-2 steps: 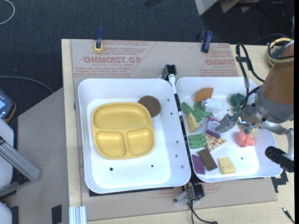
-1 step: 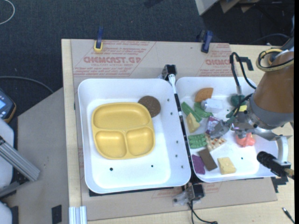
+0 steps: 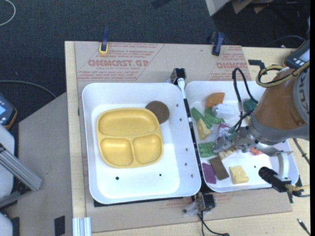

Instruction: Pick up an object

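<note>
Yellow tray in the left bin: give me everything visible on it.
The yellow tray looks like matte molded plastic with rounded corners and three compartments: one wide across the far side, two smaller ones nearer the camera. It lies flat, open side up, on the floor of the left bin. A brown round disc sits at its far right corner, apparently touching its rim.

Red print reading "CHEMCAST GP" stands on the brown sheet [image 3: 123, 60] covering the worktop, in the upper middle of the frame. The same red print begins again at upper right but is too blurred and covered to read fully.
</note>
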`<state>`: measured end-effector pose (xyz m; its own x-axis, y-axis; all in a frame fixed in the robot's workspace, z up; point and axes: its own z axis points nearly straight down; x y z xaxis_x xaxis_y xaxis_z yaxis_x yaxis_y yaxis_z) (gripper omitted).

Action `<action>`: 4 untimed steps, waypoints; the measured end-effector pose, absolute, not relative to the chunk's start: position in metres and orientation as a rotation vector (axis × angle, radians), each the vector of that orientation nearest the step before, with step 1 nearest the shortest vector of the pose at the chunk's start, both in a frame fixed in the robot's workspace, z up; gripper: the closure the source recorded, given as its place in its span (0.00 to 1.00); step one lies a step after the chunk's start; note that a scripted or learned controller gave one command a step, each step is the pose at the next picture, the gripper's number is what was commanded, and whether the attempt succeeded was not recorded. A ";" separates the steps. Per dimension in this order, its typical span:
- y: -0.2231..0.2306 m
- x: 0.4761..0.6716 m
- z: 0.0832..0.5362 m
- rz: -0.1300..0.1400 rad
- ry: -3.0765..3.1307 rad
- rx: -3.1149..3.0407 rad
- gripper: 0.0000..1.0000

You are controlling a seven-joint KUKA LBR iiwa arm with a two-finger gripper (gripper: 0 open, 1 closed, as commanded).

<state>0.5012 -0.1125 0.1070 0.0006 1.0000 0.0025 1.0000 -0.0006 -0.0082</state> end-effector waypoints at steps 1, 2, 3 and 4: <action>-0.112 0.501 0.083 0.003 -2.217 -2.219 0.00; -0.112 0.501 0.095 0.000 -2.219 -2.224 1.00; -0.118 0.503 0.157 -0.005 -2.226 -2.226 1.00; -0.123 0.505 0.220 -0.006 -2.229 -2.227 1.00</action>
